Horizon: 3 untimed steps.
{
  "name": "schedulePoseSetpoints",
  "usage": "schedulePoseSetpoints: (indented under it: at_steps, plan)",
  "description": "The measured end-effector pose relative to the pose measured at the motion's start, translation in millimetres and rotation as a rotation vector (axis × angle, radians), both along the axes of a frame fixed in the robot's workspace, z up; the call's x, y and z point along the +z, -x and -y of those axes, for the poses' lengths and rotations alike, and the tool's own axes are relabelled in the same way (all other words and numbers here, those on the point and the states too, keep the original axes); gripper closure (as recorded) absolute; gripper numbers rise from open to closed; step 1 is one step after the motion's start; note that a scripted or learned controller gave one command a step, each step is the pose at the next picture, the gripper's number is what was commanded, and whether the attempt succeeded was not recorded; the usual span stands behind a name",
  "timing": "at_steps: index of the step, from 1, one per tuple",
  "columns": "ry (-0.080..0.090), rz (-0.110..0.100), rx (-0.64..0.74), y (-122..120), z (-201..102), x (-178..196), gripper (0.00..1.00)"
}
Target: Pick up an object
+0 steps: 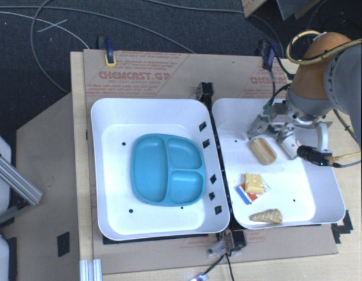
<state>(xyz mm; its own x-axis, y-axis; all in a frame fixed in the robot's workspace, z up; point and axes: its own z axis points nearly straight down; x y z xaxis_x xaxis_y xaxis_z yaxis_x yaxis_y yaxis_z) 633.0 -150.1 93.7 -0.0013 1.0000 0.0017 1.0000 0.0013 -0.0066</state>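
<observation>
Nearest edge, right bin (321, 206): tan wedge (267, 216). Farther in, yellow-and-red block (253, 186), then tan cylinder (264, 151). Gripper (273, 132) over far part, fingers spread, holding nothing, cylinder just below. Left bin (104, 157) holds blue divided plate (167, 170).

Two bins side by side on table (151, 69). Divided plate (167, 169) lying in left bin (104, 122). In right bin (324, 198): gripper (273, 134) hanging over bread roll (263, 150), sandwich piece (252, 187) nearer, wedge (266, 216) nearest front rim.
</observation>
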Motion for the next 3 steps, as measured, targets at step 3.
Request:
schedulePoseSetpoints:
  at_steps: [3]
  plan:
    - [0.003, 0.014, 0.000, -10.6, -2.5, 111.2, 1.00]
